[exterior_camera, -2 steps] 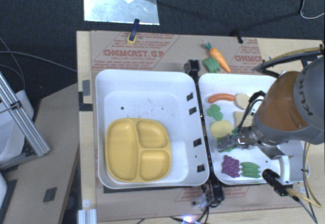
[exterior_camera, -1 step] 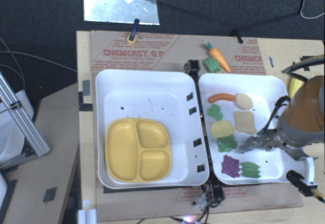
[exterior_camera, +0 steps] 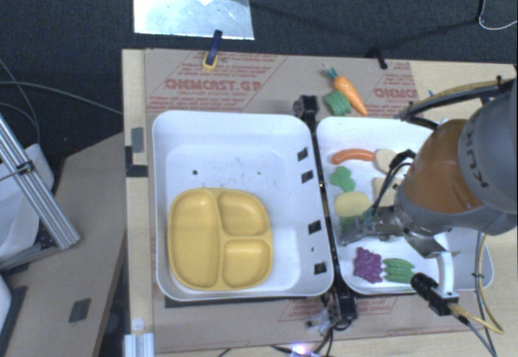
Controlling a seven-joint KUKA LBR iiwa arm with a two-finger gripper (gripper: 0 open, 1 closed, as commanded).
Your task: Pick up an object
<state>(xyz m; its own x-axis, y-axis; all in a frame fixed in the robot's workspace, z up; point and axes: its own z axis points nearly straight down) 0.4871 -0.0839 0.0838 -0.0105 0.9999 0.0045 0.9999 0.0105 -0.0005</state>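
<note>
Toy food pieces lie scattered in the right bin point(exterior_camera: 405, 130), the candidates for a pick; none sits between the gripper's fingers. Largest first: the bench point(exterior_camera: 243, 76), brown board printed with red lettering, carries both white bins side by side. Left bin point(exterior_camera: 235, 129) holds a yellow divided tray point(exterior_camera: 218, 236) with three compartments, lying flat toward its near-left part. The arm point(exterior_camera: 465, 165), grey with an orange band, reaches in from the right and covers much of the right bin. Gripper point(exterior_camera: 363, 226) hangs low over the middle of the right bin, close above the toys; whether its fingers are spread or pressed together cannot be told from here. Toys in the right bin, big to small: pale yellow rounded piece point(exterior_camera: 352, 203) just beside the gripper; orange-red sausage-like piece point(exterior_camera: 354, 156) near the far wall; purple grape bunch point(exterior_camera: 368, 265) near the front wall; green leafy piece point(exterior_camera: 342, 180) between the sausage and the yellow piece; green pod-like piece point(exterior_camera: 399, 269) just right of the grapes; cream-coloured piece point(exterior_camera: 384, 159) at the sausage's right end. Outside the bins, on the bench behind the right bin, lies a toy carrot point(exterior_camera: 350, 91), with a green piece point(exterior_camera: 336, 104) touching its near side. A blue-and-yellow clamp point(exterior_camera: 213, 50) sits at the bench's far edge.
</note>
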